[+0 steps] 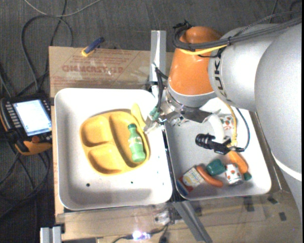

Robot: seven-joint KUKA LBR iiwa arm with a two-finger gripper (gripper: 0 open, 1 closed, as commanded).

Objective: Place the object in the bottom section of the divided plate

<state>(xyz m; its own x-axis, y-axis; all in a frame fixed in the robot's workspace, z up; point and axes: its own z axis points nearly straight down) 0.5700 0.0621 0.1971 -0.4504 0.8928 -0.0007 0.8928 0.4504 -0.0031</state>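
Note:
A yellow divided plate (pixel 99 135) lies in the left white bin (pixel 71 186). A green toy bottle (pixel 136 143) lies flat in the plate's right-hand section, along its right rim, cap pointing to the far side. My gripper (pixel 152 120) hangs just above and to the right of the bottle's cap, over the plate's right edge and the wall between the bins. Its fingers (pixel 155 114) stand open, with nothing between them. The bottle lies apart from them.
The right bin (pixel 261 184) holds several toy foods near its front: an orange carrot-like piece (pixel 213 179), a small carton (pixel 191 177), a green piece (pixel 216 166) and a little can (pixel 233 174). The arm covers the bin's far half. A tablet (pixel 31 116) lies left of the bench.

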